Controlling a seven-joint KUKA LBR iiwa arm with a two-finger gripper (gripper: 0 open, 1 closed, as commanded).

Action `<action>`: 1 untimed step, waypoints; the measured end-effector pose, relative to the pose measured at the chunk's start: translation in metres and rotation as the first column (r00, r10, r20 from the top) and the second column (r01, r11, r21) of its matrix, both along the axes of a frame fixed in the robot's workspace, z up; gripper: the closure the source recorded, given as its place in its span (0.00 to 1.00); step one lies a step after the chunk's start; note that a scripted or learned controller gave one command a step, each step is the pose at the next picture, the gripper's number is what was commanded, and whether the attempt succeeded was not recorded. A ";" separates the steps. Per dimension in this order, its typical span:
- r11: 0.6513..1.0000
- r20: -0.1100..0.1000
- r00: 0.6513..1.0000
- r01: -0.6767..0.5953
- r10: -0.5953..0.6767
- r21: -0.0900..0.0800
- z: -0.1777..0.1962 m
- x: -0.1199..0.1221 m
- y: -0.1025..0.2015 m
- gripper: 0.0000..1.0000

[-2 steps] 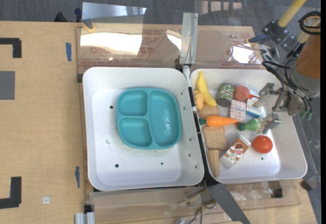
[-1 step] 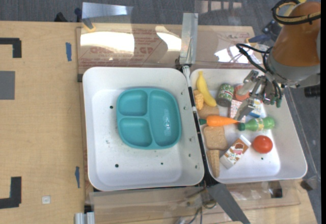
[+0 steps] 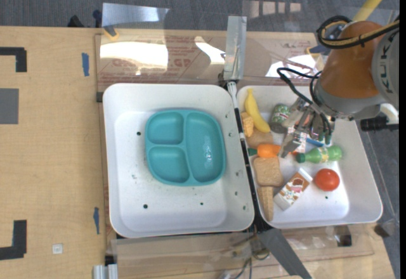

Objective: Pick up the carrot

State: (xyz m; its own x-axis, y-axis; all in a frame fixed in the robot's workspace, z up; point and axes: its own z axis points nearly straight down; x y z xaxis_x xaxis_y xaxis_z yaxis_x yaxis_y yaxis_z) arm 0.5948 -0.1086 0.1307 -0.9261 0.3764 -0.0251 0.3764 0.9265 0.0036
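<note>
Looking down at a slant on a wooden bench, the view takes in two shallow white bins side by side. A left bin holds a teal divided plate near its middle. A right bin holds a scatter of toy food. A carrot, small and orange, lies near that bin's left wall, just below a yellow banana and a piece of corn, and just above a tan slice of bread. A red tomato sits toward the right, beside a small carton and below a green bottle. The grey and orange arm reaches in from the right, its gripper low over the bin, just right of the carrot. Whether its jaws are wide or narrow cannot be told.
</note>
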 end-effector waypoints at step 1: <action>0.990 0.024 0.990 0.139 -0.139 0.001 -0.006 -0.010 0.002 0.00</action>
State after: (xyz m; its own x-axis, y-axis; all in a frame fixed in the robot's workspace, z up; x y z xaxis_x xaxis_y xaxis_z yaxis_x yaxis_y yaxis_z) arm 0.5853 -0.1068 0.1246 -0.8639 0.5015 -0.0465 0.5014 0.8651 0.0137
